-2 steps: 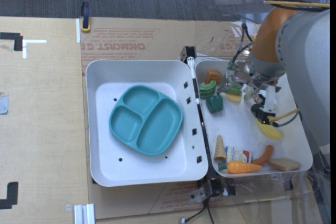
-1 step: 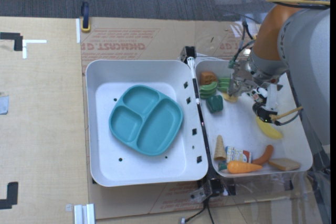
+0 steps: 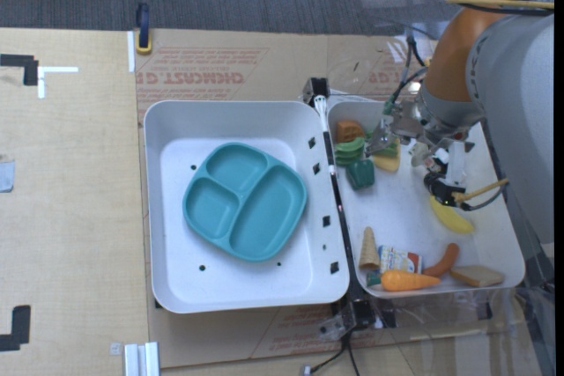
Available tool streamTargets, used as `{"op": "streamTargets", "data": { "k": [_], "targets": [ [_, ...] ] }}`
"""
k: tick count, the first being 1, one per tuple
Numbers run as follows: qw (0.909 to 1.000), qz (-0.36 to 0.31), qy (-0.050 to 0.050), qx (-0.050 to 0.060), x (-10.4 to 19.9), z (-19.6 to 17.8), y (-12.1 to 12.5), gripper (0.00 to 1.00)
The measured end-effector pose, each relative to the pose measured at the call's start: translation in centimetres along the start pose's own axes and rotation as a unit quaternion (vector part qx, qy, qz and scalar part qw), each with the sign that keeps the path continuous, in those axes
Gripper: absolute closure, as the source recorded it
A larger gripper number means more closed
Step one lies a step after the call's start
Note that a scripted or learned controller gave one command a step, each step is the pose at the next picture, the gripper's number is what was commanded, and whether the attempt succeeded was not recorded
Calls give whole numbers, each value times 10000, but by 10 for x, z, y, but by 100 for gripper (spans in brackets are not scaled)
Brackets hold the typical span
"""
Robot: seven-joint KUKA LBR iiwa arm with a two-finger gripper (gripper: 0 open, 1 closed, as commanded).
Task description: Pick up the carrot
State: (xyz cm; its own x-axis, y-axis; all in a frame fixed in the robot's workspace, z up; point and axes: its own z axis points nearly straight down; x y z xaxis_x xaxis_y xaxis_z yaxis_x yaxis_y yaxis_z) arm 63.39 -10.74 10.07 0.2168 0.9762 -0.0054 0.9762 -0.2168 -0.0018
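Note:
The carrot (image 3: 409, 281) is orange and lies on its side along the near wall of the right bin (image 3: 401, 211), its tip pointing right. My gripper (image 3: 385, 139) hangs over the far end of that bin, above a yellow wedge (image 3: 387, 159) and beside green toy food (image 3: 352, 150). It is well away from the carrot, which lies untouched at the opposite end of the bin. The grey arm and its orange band (image 3: 454, 57) reach in from the right.
Around the carrot lie an ice cream cone (image 3: 367, 246), a small carton (image 3: 401, 260), a sausage (image 3: 443, 258) and a bread slice (image 3: 478, 276). A banana (image 3: 451, 216) lies mid-right. The left bin (image 3: 167, 145) holds a teal divided plate (image 3: 247, 200).

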Motion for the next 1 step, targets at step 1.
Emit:
{"op": "streamTargets", "data": {
  "k": [1],
  "targets": [
    [9905,1377,17,29,0,10,-37,0]
  ]
}}
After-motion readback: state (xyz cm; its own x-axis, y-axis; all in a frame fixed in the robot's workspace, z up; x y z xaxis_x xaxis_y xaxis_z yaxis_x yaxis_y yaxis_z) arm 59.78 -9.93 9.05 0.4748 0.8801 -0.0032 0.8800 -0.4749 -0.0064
